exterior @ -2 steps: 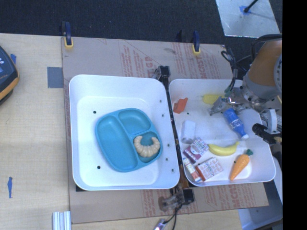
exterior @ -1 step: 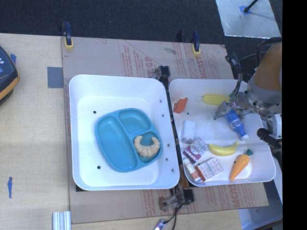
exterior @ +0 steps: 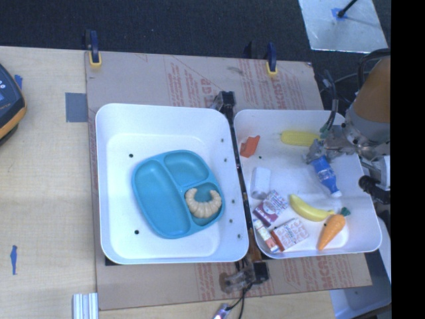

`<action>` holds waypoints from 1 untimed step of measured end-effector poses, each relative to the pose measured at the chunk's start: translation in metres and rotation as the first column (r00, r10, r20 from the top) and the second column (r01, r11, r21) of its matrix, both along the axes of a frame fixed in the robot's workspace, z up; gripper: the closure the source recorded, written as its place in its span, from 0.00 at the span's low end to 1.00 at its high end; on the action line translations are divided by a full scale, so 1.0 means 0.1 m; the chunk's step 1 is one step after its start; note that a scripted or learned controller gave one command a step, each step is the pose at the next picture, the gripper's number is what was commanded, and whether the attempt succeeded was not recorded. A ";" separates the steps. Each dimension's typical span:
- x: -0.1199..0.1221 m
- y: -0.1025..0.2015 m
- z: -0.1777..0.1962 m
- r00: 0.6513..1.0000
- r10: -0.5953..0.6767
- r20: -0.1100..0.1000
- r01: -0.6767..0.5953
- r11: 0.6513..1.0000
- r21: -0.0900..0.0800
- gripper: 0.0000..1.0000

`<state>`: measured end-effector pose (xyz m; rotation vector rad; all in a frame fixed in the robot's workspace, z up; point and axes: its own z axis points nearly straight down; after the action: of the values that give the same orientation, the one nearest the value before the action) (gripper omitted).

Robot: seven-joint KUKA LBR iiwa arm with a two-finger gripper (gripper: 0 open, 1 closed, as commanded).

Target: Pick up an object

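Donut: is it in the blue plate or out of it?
In. The donut lies in a small section of the blue plate.

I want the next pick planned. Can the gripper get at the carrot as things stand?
Probably yes. The carrot lies uncovered in the right bin, beside a banana, with open space above it, and the gripper hangs over the same bin.

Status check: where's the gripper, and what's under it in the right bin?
Gripper low in right bin, at the blue bottle. Grasp unconfirmed. Upper banana close beside; lower banana and carrot nearer the front.
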<state>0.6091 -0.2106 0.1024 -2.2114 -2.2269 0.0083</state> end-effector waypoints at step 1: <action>0.32 0.47 0.75 1.000 -0.002 0.005 0.002 1.000 0.002 1.00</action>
<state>0.6413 -0.1632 0.1775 -2.2155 -2.2262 0.0000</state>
